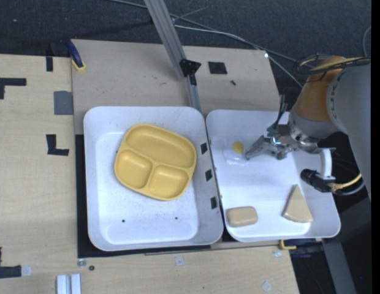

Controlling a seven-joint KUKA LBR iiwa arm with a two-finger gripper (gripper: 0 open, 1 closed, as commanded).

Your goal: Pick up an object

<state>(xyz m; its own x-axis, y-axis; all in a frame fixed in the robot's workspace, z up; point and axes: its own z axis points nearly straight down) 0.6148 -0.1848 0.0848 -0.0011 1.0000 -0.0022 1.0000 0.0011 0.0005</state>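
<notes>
Two shallow white bins sit side by side on the worktop (147, 72), and the arm (337, 103) reaches into the right bin (263, 225) from the right. Its claw (258, 150) hangs low over the upper part of that bin, with one finger stretched left toward a small yellow piece (238, 147) lying just beside its tip; nothing shows between the fingers, and how far they are parted cannot be told from this slant. The step in hand appears to be the approach to a grasp, with no object yet taken. The next move probably calls for centring the claw over the small yellow piece and lowering it so the piece lies between the fingers before closing. Other candidates lie nearer the front rim of the same bin: a tan rounded block (241, 215) and a tan wedge (297, 206), well apart from the claw. The left bin (104, 225) holds a yellow divided tray (155, 162) with three compartments. Beyond the bins the worktop is tan board marked with dark tape, a slanted metal post (168, 29) rises at the rear, and dark carpet lies behind.
</notes>
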